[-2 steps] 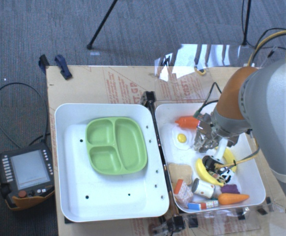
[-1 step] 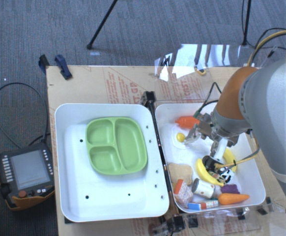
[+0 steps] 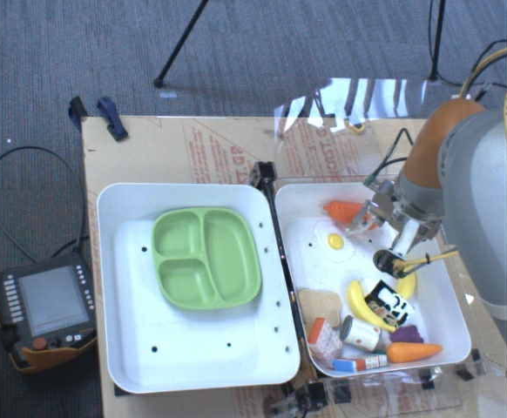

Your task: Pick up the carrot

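An orange carrot (image 3: 415,352) lies at the front right corner of the right bin (image 3: 301,200), tip pointing right. My gripper (image 3: 365,220) is low at the back of that bin, far from the carrot. It sits right beside another orange piece (image 3: 342,210), touching or nearly touching it. The arm's grey wrist hides the gripper's tips.
The right bin also holds a fried egg (image 3: 334,241), a banana (image 3: 361,303), a slice of bread (image 3: 319,304), a small can (image 3: 361,333), a purple item (image 3: 408,330) and a marker (image 3: 360,365). A green divided plate (image 3: 206,256) sits in the left bin (image 3: 127,338).
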You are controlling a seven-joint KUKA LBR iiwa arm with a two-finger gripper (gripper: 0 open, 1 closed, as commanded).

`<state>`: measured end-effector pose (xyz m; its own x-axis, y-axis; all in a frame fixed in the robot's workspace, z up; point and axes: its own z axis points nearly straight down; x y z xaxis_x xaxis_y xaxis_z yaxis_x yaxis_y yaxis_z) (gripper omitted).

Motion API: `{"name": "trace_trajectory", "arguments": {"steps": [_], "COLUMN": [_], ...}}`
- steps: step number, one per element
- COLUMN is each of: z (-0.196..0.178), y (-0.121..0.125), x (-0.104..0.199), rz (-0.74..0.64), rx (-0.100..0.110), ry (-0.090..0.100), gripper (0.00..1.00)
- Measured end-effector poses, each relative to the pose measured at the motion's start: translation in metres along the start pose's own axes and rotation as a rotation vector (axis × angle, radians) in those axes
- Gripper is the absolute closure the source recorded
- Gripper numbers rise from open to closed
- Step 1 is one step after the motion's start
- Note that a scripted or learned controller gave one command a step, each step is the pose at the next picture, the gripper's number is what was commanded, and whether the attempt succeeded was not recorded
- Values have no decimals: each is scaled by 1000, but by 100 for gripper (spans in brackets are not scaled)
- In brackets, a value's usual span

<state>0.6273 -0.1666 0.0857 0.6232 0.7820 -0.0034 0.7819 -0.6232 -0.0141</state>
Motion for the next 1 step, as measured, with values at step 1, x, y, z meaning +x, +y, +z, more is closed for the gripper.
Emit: {"name": "trace_trajectory", "arguments": {"steps": [1], "z": [1], "y": [-94], "x": [34], "rz": [-18], "rx": [-3], "ry": [2], "gripper": [0]}}
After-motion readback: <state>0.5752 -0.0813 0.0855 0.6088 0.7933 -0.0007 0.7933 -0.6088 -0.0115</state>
